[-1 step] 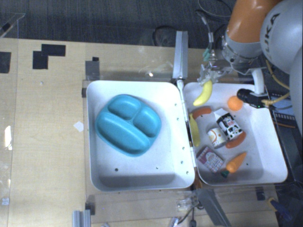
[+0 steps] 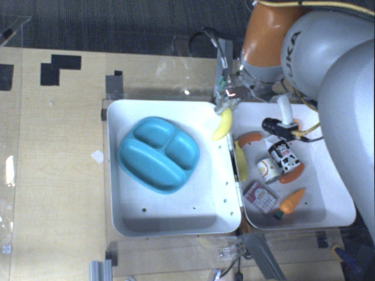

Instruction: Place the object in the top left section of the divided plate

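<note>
Hanging from the closed fingers (image 2: pixel 225 105), the yellow plastic banana (image 2: pixel 221 125) sits pinched by its upper tip above the left white bin (image 2: pixel 176 224), right of the blue divided plate (image 2: pixel 159 153), so it clears the bin wall.

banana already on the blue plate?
No. The banana hangs at the claw above the left bin's right edge, apart from the blue divided plate.

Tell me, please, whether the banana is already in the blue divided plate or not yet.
Not yet. The banana hangs just below the gripper, over the left bin's right edge, apart from the blue divided plate, whose sections look bare.
</note>
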`<act>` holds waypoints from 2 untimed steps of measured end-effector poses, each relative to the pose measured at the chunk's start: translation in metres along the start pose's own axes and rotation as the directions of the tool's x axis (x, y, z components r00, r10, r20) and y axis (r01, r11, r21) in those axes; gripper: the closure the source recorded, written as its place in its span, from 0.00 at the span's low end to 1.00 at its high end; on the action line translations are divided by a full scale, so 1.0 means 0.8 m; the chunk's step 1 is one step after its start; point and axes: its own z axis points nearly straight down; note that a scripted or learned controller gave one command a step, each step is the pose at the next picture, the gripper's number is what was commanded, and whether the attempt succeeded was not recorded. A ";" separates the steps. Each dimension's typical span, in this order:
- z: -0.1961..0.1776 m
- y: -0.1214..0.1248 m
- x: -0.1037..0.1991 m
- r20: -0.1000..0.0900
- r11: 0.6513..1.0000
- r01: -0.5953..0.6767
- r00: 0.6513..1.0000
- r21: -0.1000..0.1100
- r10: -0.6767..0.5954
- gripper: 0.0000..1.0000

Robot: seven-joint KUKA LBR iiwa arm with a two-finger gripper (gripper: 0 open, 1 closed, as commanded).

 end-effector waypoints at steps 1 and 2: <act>-0.051 0.012 0.039 0.001 0.997 0.079 0.997 -0.003 -0.079 1.00; -0.064 0.032 0.111 0.001 0.970 0.243 0.970 -0.003 -0.243 1.00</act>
